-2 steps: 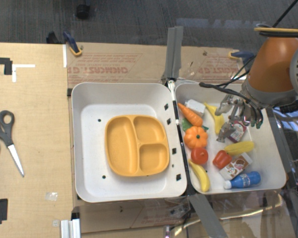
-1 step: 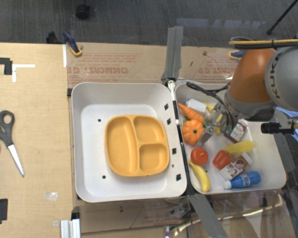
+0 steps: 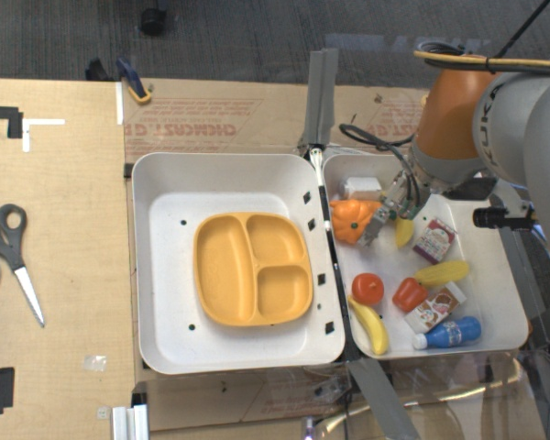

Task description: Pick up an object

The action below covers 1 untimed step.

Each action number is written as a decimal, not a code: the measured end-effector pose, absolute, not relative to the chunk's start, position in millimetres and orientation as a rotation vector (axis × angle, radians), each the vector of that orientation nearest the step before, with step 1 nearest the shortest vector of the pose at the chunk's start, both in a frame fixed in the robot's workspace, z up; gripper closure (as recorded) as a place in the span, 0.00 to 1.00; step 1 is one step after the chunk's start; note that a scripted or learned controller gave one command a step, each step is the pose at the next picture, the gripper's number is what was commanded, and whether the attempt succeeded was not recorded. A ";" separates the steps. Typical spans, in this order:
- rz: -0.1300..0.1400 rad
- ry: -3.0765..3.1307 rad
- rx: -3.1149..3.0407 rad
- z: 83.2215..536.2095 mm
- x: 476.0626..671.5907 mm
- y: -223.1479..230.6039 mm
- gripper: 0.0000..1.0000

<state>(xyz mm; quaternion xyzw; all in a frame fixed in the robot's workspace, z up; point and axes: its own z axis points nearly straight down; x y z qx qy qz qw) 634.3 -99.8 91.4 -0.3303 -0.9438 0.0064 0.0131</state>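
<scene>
Orange toy point(image 3: 350, 220) lies crosswise, stem toward the claw point(image 3: 378, 225); claw's grip state cannot be told

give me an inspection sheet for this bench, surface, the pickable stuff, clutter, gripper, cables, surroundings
Surface: tan bench bearing two white bins, left bin and right bin, side by side.
Job's things: right bin holds an orange toy, red tomato, banana, red pepper, corn cob, blue bottle, two small cartons.
Clutter: yellow divided plate in the left bin; scissors on the bench at left.
Gripper: gripper low in the right bin, beside the orange toy; finger state unclear.
Cables: black cable looping behind the wrist.
Surroundings: grey carpet beyond the bench.
</scene>
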 end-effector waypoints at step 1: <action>0.021 -2.826 -1.260 88.1 632.9 -104.5 0.00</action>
